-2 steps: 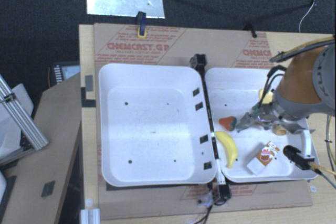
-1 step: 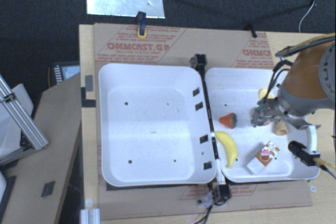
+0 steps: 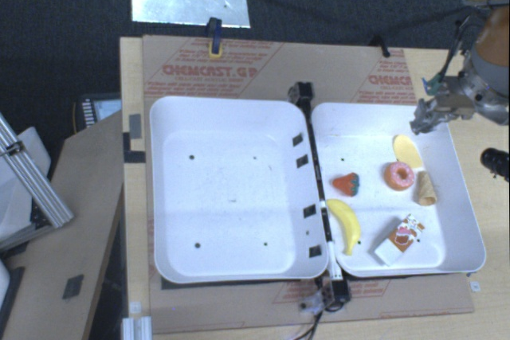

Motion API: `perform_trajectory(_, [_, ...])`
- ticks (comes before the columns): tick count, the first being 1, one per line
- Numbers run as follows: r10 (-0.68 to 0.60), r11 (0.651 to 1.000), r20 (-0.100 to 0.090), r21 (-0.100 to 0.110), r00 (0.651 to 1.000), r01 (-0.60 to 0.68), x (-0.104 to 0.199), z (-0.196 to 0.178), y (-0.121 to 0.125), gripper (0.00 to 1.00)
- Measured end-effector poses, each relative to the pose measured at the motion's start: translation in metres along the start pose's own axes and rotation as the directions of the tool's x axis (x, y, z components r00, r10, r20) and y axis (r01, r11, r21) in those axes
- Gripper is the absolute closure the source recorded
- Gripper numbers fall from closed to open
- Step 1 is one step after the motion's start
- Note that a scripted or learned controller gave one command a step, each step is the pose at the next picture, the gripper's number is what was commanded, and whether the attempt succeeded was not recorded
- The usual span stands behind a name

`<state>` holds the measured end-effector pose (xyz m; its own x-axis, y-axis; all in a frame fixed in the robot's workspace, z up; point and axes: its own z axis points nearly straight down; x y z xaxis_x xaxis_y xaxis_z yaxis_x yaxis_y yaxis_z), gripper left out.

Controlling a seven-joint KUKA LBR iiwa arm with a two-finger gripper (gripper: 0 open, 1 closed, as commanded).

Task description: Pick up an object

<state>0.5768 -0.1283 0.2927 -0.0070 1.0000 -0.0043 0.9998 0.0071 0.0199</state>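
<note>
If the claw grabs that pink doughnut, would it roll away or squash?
The doughnut lies flat on its side, so rolling seems unlikely. It looks like a small toy, probably light. Its rounded, glossy-looking rim might slip between the fingers of the gripper.

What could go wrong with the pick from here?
1. The donut, the yellow slice and the cone lie packed together near the right bin's far wall; closing there may catch two or nudge one away.
2. The claw sits over that bin's back corner, so a descent could clip the rim.
3. The banana lies beside the divider, leaving little finger room.
</note>
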Motion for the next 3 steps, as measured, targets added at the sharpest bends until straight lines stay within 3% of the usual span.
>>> perform_trajectory(1, [0.001, 1.000, -0.007, 0.027, 1.000, -0.001, 0.026, 0.093, -0.018, 1.00])
perform_trajectory(2, [0.002, 1.000, 0.001, 0.013, 1.000, -0.002, 0.038, 0.212, -0.009, 1.00])
perform_trajectory(3, [-0.005, 1.000, -0.005, 0.003, 1.000, 0.005, 0.094, 0.101, 0.057, 1.00])
